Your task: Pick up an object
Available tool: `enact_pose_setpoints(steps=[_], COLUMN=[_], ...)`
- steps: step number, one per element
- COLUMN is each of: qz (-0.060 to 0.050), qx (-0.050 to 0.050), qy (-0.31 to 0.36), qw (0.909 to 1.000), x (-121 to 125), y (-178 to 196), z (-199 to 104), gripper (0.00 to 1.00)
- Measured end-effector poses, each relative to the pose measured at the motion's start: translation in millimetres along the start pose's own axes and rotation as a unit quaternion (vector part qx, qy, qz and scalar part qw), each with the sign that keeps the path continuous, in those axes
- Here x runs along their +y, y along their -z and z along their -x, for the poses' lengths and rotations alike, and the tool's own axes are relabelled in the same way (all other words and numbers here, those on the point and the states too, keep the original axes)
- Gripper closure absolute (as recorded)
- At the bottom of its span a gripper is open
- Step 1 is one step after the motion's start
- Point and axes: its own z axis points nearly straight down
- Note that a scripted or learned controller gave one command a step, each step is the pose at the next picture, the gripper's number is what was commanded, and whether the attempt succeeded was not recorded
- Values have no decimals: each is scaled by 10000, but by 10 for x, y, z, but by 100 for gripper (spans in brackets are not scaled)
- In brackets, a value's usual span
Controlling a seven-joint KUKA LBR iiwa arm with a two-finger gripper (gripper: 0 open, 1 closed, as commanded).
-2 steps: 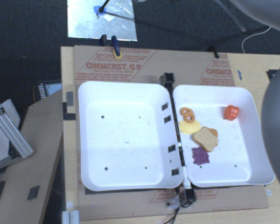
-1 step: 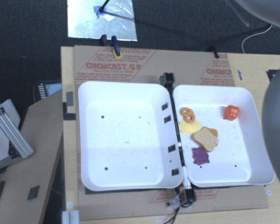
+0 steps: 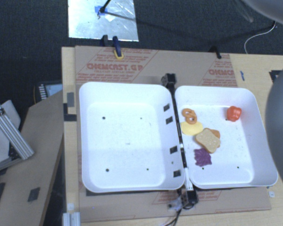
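The right bin [image 3: 254, 140] holds several toy foods. A red-orange pepper [image 3: 233, 113] lies near its far right side. A pretzel [image 3: 189, 115] rests close to the bin's left wall, with a yellow piece [image 3: 191, 128] just below it. A slice of bread [image 3: 208, 140] overlaps a small orange-brown item, and a purple bunch of grapes [image 3: 202, 157] sits in front of it. A grey part of the arm [image 3: 279, 121] looms blurred at the right edge, and another grey part [image 3: 259, 1] crosses the top right.
The left bin [image 3: 122, 135] sits beside the right one, joined by black clips along the shared wall [image 3: 175, 131]. Both rest on a cardboard sheet [image 3: 132, 65]. A shiny metal plate [image 3: 103, 12] lies on the dark floor at the back.
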Motion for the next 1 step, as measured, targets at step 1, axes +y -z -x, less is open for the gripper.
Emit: enact_pose_setpoints(steps=[1], qz=[42], qx=[14], qy=[26], qw=[10000], x=[1], y=[118], z=[-8], gripper=[100])
